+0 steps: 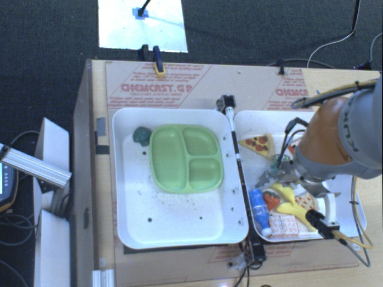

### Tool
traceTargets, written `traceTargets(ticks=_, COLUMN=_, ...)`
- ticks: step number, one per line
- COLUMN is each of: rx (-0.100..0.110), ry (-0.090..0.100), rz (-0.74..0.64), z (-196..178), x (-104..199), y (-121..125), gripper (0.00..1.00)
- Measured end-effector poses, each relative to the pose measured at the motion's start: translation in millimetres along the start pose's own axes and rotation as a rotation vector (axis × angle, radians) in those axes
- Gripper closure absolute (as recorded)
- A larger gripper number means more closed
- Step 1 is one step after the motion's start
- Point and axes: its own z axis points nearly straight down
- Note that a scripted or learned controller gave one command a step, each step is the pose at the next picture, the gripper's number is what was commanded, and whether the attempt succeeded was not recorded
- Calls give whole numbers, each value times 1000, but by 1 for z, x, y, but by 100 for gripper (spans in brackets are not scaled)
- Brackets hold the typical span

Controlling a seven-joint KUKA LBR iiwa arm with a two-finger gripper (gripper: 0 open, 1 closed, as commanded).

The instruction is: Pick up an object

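The arm (341, 139) hides much of the right bin (263, 119).

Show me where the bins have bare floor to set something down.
Left bin: bare floor in front of the green tray, and along its left wall below the dark green lump. Right bin: bare only behind the pizza slice; its front is crowded under the claw.

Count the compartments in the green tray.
3. The green tray lies in the left bin: one long compartment down its left side, one at upper right, one at lower right. None looks hidden.
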Motion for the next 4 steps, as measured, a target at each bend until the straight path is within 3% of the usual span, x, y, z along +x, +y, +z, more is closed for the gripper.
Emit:
traceTargets(ticks=1, rx=-1, ry=0, rz=0, z=0, x=5, y=-31, gripper=0)
traceTargets(ticks=2, rx=-8, ry=-1, rz=-2, z=-11, x=5, y=-29, gripper=100)
traceTargets(ticks=3, rx=-4, ry=0, rz=-3, z=-101, x=61, y=44, gripper=100)
traceTargets(ticks=4, rx=-3, ry=-1, rz=-4, z=-120, x=58, y=75, gripper=100)
